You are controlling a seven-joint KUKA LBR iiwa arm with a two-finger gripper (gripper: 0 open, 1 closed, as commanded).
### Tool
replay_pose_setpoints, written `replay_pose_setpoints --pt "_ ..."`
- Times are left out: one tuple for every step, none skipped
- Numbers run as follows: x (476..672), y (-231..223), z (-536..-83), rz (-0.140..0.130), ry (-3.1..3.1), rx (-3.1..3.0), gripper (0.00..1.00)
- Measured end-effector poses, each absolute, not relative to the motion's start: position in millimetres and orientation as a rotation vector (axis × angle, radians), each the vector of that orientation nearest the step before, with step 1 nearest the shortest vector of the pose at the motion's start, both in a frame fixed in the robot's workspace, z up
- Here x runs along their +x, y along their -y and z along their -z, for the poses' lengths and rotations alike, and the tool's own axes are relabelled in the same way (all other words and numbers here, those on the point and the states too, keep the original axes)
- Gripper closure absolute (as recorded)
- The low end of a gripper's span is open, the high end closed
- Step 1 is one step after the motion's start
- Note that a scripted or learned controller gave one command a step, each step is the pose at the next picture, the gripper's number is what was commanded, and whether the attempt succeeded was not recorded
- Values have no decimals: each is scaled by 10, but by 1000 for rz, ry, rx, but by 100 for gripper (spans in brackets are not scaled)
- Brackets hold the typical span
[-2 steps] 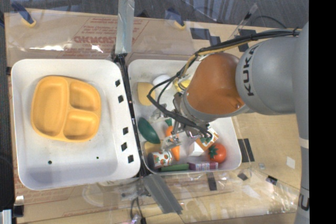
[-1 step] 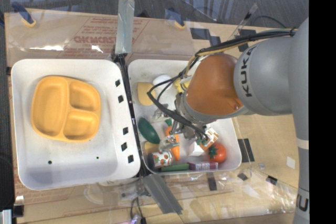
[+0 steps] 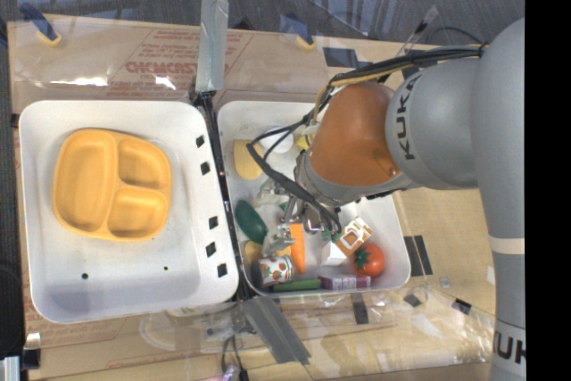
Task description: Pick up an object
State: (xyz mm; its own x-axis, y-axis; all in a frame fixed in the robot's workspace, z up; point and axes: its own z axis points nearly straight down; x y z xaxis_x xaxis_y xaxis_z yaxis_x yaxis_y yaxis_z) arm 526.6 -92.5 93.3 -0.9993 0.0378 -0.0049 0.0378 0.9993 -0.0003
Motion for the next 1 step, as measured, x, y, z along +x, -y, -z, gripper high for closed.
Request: replay_pose_setpoints --pt "5286 980 -1053 16 -3130 59 100"
